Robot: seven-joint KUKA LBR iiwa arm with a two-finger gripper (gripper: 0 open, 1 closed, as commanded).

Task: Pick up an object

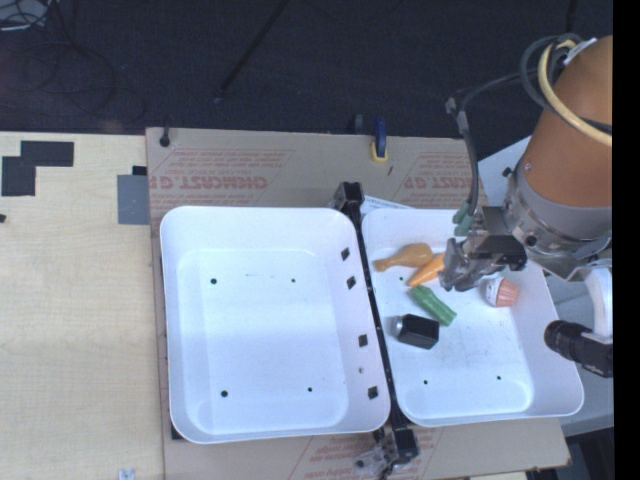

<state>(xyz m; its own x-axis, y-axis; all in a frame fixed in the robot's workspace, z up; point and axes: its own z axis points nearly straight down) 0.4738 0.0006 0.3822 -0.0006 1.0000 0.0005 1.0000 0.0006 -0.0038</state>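
Observation:
The right bin (500, 393) holds several small things. A yellow-orange curved piece (403, 258) lies near its back left, with an orange carrot-like piece (428, 269) beside it. A green cylinder (432, 305) lies in the middle. A black block with a silver end (414, 330) sits to its front left. A small white and pink object (499, 291) rests toward the right. My gripper (455, 276) hangs over the middle of this bin, just right of the orange piece and above the green cylinder.
The left bin (190, 268) sits beside the right one, split from it by a black clip strip (365, 308). Both bins rest on a cardboard sheet (260, 173) on the pale bench. The arm's orange band (585, 108) looms over the right bin's far right.

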